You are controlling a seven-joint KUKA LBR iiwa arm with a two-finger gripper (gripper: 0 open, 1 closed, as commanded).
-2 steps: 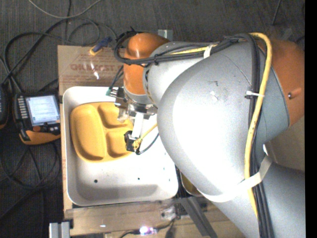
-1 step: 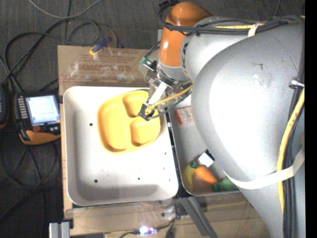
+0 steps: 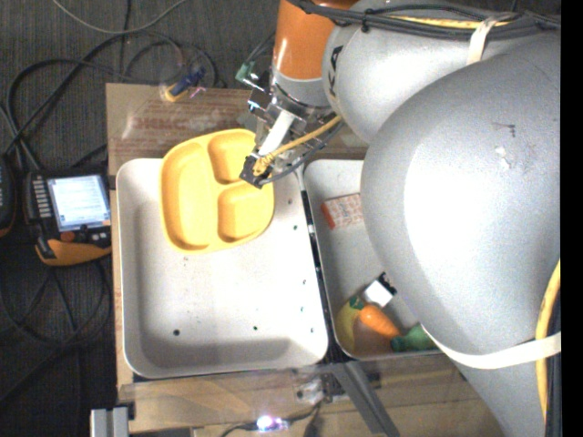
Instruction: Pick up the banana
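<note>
Arm (image 3: pixel 455 198) bulk nearest lens. Gripper (image 3: pixel 254 169) over yellow divided plate (image 3: pixel 214 198), finger state unclear. Banana (image 3: pixel 351 321) well off toward near-right bin (image 3: pixel 332 244), mostly hidden.

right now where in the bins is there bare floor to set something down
Left bin: bare floor below the yellow divided plate, down to its near wall. Right bin: crowded, with a carrot, a yellowish item, a printed packet, and the arm overhead.
</note>
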